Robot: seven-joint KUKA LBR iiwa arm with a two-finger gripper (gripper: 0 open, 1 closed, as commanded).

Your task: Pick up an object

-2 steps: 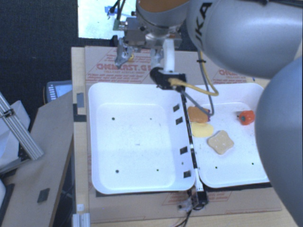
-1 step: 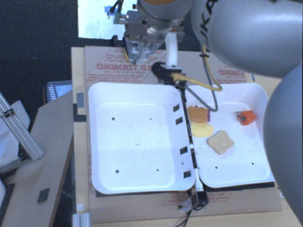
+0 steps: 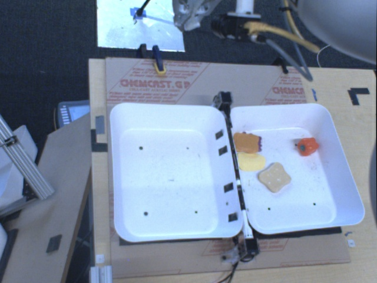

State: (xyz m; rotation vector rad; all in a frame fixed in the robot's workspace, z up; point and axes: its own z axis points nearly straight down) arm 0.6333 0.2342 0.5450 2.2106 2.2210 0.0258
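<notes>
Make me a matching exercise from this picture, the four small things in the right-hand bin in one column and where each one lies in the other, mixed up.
Things:
1. orange-red piece
2. orange block
3. pale yellow disc
4. tan toast-shaped piece

Places:
A. closest to the near edge of the bin
B. alone, toward the right wall of the right bin
C. by the divider, farthest back of the three clustered pieces
D. between the orange block and the tan piece

Pairs: 1-B, 2-C, 3-D, 4-A
</notes>
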